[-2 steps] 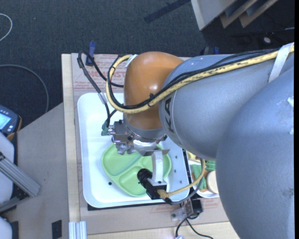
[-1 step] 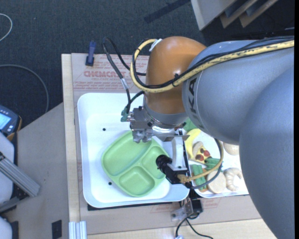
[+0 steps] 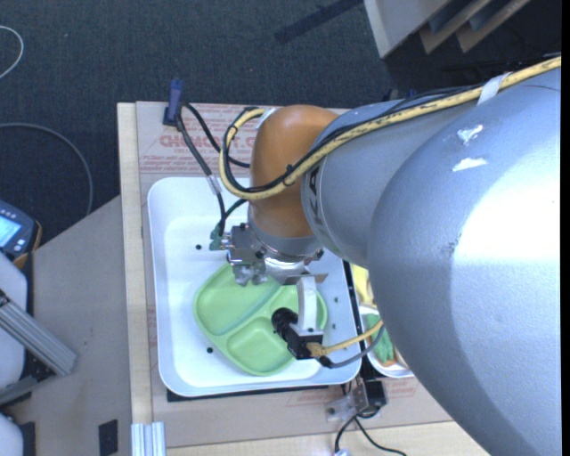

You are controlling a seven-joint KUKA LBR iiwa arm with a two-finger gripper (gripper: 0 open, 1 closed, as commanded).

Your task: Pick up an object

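Dark grey carpet [image 3: 107,53] covers the floor beyond the pale wooden worktop [image 3: 89,294]. A thin light cable [image 3: 78,169] loops across the carpet at the left. At the top right stands the corner of a light-coloured piece of furniture [image 3: 427,22]. A flat sheet of printed cardboard [image 3: 205,125] lies on the worktop.

The grey arm [image 3: 445,232] runs off the right and bottom edges, hiding most of the right bin [image 3: 385,356], the far part of the green divided tray [image 3: 240,325] in the left bin [image 3: 178,294], and its own gripper's fingers.
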